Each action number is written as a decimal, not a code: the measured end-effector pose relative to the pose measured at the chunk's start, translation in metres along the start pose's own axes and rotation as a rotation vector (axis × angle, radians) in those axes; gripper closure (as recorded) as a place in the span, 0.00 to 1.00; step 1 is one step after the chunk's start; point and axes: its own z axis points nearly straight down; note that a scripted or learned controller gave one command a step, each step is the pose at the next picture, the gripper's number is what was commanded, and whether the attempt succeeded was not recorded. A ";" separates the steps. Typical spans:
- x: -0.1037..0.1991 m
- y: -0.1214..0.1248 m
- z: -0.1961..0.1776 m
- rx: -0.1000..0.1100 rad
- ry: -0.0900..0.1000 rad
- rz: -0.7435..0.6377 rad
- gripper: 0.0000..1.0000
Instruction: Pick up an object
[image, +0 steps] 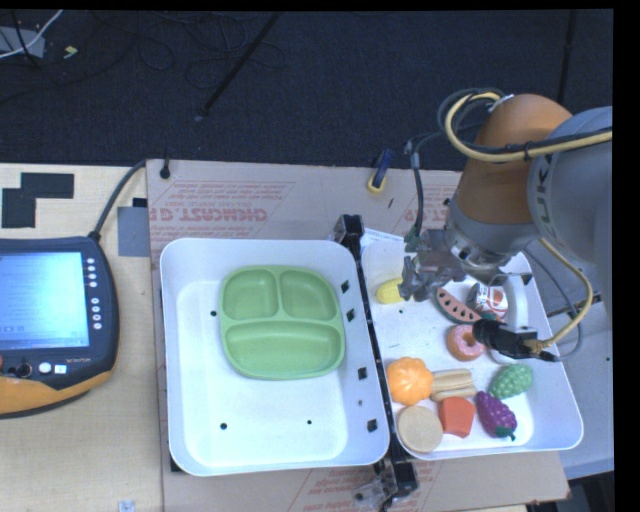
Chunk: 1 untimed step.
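The right bin (560, 425) holds several toy foods. A small yellow piece (389, 292) lies at its upper left, with a watermelon slice (458, 303) and a donut (464, 343) beside it. Lower down lie an orange (409, 380), a beige bun (452, 380), a red block (456, 416), purple grapes (496, 414), a green bumpy fruit (511, 381) and a tan disc (420, 428). My gripper (418, 282) hangs low over the bin's upper left, just right of the yellow piece and left of the watermelon slice. Nothing visibly sits in it.
The left bin (200, 420) carries a green divided plate (282, 322). A black divider (362, 330) separates the bins. A small printed can (491, 298) stands by the arm's wrist. A teach pendant (50, 320) lies on the bench at the far left.
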 end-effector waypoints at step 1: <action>-0.015 0.004 -0.006 -0.003 0.000 0.002 1.00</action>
